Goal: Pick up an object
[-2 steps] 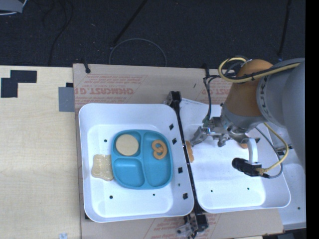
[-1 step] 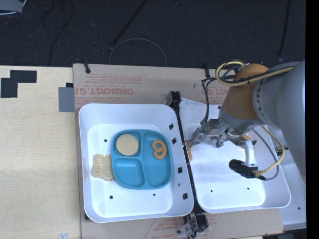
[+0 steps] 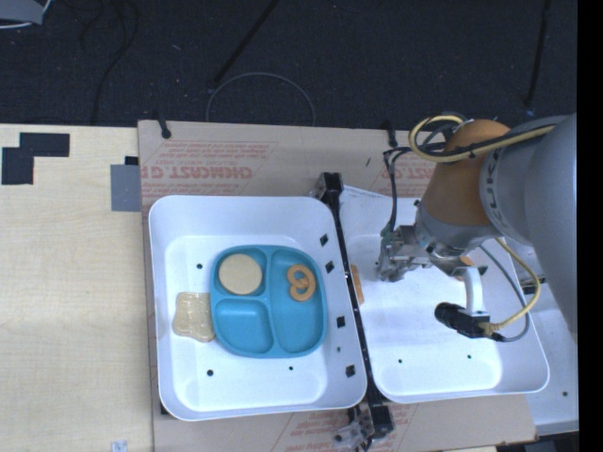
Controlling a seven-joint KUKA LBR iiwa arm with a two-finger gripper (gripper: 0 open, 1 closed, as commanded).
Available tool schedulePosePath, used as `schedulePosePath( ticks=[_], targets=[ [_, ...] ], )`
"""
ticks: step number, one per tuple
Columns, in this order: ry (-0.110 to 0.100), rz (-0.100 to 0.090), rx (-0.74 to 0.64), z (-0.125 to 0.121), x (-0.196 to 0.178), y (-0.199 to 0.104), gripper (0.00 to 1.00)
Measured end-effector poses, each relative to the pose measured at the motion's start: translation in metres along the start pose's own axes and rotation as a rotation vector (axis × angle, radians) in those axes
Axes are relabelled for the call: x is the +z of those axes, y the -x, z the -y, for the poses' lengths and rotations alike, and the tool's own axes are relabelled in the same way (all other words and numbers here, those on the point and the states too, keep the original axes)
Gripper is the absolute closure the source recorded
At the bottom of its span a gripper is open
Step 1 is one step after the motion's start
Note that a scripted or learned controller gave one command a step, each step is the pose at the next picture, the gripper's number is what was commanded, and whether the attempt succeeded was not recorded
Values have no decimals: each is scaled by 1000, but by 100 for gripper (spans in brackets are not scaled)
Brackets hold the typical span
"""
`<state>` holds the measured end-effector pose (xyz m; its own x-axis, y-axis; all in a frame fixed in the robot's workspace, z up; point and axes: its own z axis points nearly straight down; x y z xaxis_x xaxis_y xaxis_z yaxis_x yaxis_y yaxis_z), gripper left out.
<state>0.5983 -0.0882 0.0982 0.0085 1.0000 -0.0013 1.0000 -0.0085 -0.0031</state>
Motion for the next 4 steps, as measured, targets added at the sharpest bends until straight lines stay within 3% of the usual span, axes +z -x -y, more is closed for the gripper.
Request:
schedulePosePath(
  ticks=[2, 3, 4],
  targets=[
    [7, 0, -9, 3, -124, 7, 100],
    [5, -1, -9, 3, -162, 8, 100],
    [-1, -3, -12, 7, -153, -51, 100]
  ],
)
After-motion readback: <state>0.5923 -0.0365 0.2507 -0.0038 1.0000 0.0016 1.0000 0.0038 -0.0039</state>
